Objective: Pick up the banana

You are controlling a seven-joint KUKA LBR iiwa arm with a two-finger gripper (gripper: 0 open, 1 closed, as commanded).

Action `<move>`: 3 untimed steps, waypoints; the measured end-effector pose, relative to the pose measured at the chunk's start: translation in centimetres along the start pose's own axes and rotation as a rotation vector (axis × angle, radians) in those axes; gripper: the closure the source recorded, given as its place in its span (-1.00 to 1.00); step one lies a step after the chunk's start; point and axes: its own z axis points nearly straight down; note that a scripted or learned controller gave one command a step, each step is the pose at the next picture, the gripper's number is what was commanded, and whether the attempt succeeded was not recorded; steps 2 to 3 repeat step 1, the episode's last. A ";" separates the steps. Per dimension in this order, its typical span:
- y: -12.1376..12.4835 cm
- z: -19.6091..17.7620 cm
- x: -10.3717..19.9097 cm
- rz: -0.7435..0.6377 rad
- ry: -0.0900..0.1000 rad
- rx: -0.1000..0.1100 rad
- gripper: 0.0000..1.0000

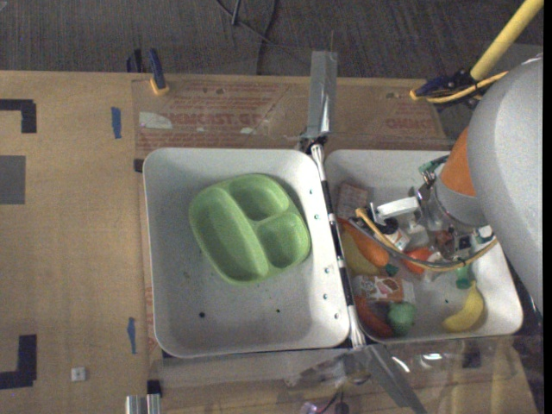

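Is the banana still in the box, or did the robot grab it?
In the box. The banana lies on the floor of the right bin, near its front corner, apart from the gripper, which sits above the other toys.

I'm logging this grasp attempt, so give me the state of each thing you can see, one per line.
Banana: lying in the right bin's near right corner, not held.
Gripper: low over the right bin's middle, left of the banana.
Green plate: upright in the left bin, nothing in its compartments.
Carrot: lying by the right bin's left wall.
Right bin: cluttered with toys.
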 end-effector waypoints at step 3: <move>1.4 0.1 1.3 0.001 -0.006 0.001 -1.00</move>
